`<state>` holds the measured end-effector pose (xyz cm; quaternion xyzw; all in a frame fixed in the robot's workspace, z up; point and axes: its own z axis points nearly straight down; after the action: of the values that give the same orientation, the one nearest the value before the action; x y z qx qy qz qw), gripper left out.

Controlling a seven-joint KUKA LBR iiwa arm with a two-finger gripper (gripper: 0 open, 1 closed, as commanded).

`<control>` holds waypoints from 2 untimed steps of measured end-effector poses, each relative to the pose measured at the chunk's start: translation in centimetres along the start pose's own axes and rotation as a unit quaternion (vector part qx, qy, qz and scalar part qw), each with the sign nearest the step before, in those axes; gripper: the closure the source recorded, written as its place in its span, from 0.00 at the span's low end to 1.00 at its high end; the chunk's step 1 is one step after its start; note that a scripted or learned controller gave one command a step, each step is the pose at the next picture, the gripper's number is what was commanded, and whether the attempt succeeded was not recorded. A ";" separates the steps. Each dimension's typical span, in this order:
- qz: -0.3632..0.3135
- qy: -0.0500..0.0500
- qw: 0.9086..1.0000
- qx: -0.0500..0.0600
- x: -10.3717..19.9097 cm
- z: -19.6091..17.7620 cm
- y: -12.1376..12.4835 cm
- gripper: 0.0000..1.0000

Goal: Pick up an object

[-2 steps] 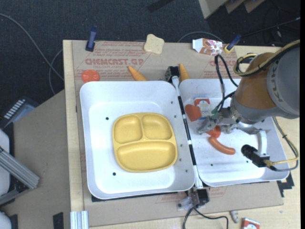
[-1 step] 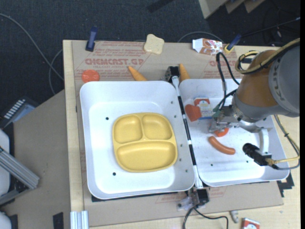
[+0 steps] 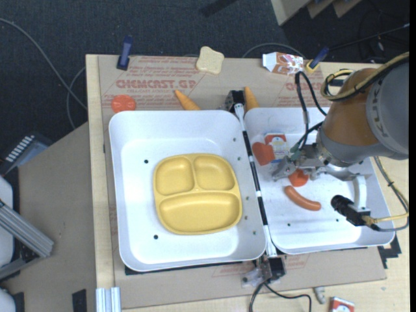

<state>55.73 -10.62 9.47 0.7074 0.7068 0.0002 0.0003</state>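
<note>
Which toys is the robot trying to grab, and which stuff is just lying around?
For the job:
- claw, low in the right bin
- red-orange toy
- toy sausage
- small white carton

Just lying about:
- yellow divided plate in the left bin
- toy bread slice
- toy carrot
- blue clip

arm (image 3: 390,109): thick grey casing | band (image 3: 351,116): wide, orange-brown, rounded, above the wrist | cables (image 3: 305,99): black, looping along the band | wrist: pale grey ring below the band | hand (image 3: 292,168): small, grey metal, dark parts
</note>
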 end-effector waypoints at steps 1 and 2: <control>0.000 0.000 1.000 -0.001 0.0 -1.0 0.0 1.00; 0.000 0.000 1.000 -0.001 0.0 -1.0 0.0 0.00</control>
<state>55.76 -10.59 10.44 0.7075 0.7067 0.0007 0.0010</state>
